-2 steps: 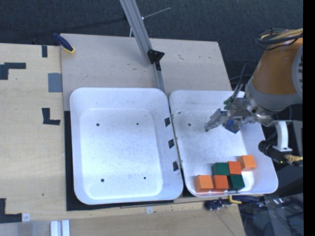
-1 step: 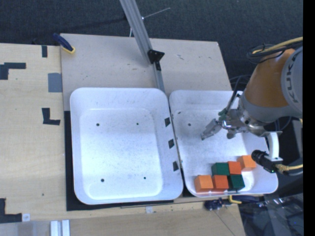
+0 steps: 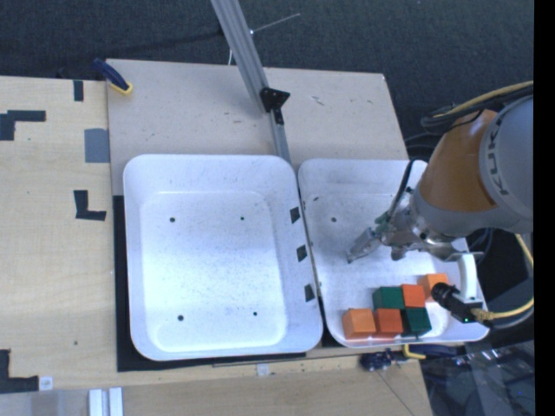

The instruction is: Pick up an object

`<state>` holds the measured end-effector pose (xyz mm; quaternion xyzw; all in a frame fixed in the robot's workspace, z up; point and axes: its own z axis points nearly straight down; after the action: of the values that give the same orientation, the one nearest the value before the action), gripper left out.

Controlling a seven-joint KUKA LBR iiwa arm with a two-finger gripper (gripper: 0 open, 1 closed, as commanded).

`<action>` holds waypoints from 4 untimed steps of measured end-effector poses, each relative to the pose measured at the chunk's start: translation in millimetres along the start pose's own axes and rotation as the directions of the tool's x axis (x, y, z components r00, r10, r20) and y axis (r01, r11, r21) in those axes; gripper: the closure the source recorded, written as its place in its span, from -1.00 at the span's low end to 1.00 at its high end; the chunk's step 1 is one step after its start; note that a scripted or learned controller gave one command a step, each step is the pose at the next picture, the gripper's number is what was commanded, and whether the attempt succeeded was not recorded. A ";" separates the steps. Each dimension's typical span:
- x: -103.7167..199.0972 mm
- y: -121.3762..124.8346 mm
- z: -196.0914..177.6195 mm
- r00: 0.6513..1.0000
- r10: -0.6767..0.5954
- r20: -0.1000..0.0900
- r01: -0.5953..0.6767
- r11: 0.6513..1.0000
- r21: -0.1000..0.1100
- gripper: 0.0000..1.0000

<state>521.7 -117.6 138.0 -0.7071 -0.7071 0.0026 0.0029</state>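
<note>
Several orange and green blocks sit clustered at the near edge of the right bin (image 3: 347,189): an orange block (image 3: 358,321) at the left, another orange block (image 3: 389,320) beside it, a green block (image 3: 388,297) behind, a dark green block (image 3: 417,320) at the right. My gripper (image 3: 364,246) hangs over the middle of the right bin, behind the cluster and to its left, with nothing seen between its fingers. The grey arm with its orange band (image 3: 455,176) reaches in from the right.
The left bin (image 3: 139,180) lies beside the right one. A slanted metal pole (image 3: 247,50) crosses the bench behind the bins. A blue and yellow tool (image 3: 113,74) lies at the back left of the bench.
</note>
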 end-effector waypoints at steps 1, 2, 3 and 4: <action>1.3 1.5 -12.6 1.000 -0.003 -0.001 0.003 1.000 -0.004 1.00; -2.7 -6.1 -60.4 1.000 -0.001 0.001 0.001 1.000 -0.011 1.00; -2.1 -5.7 -66.2 1.000 -0.001 0.000 0.001 1.000 -0.008 1.00; 46.2 -6.0 -79.8 1.000 -0.007 -0.001 0.007 1.000 -0.008 1.00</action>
<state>516.4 -71.5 217.8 -0.7047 -0.7095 -0.0007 0.0007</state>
